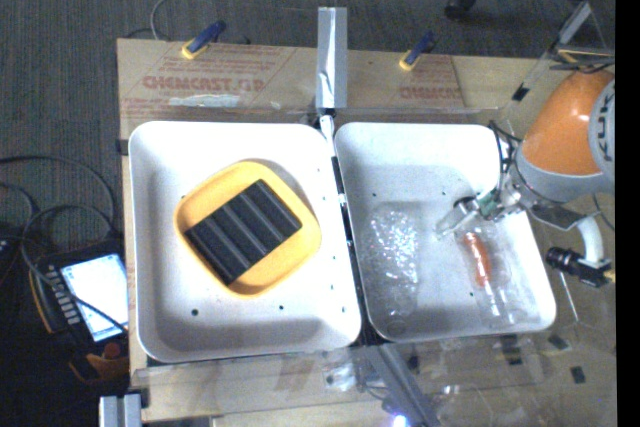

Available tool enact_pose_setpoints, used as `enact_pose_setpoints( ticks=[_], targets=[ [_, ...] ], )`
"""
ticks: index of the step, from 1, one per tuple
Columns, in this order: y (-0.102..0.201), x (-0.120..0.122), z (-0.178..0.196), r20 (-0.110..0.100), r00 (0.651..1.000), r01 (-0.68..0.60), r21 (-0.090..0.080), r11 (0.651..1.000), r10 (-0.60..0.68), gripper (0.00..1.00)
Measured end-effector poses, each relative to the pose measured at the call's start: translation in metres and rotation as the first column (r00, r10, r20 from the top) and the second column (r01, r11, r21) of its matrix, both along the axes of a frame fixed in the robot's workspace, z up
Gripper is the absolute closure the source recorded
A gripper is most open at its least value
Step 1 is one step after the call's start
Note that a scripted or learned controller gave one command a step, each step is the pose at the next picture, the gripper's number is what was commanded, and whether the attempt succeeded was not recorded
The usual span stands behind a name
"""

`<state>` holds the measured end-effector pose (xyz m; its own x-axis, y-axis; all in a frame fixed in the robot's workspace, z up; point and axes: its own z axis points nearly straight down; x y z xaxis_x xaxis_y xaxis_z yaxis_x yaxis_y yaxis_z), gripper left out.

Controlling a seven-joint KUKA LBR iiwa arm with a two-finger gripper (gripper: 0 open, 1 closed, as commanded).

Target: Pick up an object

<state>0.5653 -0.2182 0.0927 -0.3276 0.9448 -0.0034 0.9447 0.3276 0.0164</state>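
I see my claw (470,208) low inside the right bin (400,150), toward its right side, with the grey arm and its orange band (562,130) coming in from the right above it. From this slant I cannot tell whether the claw is apart or together; the tip is small and partly lost against the white floor.

Just below the claw lies a clear tube (482,260) with an orange core, lying roughly lengthwise toward the bin's near wall. Its upper end is close to the claw, but I see nothing gripped. To the left of it, near the middle of the same bin, sits a crumpled clear bag (395,250), apart from the tube.

In the left bin (150,215) I see a yellow tray (205,200) with a black ribbed insert, turned at an angle and taking up the bin's centre.

Both bins rest on the desk (230,80), whose brown board shows behind them with two blue-and-yellow clamps (202,38) at its far edge. On the floor at left lies a handheld screen (85,290) with cables.
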Motion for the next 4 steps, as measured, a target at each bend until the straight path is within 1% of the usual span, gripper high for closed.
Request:
enact_pose_setpoints(
  ticks=[1, 2, 3, 4],
  targets=[
    [0.001, 0.002, 0.009, 0.006, 1.0, 0.0, 0.001, 1.0, 0.0, 1.0],
    [0.041, -0.028, 0.003, 0.015, 0.996, -0.087, -0.015, 0.996, 0.087, 1.0],
    [0.042, -0.031, 0.0, 0.006, 0.996, -0.087, -0.01, 0.996, 0.087, 0.0],
    [0.01, 0.016, -0.002, -0.002, 0.989, 0.151, -0.003, 0.989, -0.151, 0.0]
  ],
)
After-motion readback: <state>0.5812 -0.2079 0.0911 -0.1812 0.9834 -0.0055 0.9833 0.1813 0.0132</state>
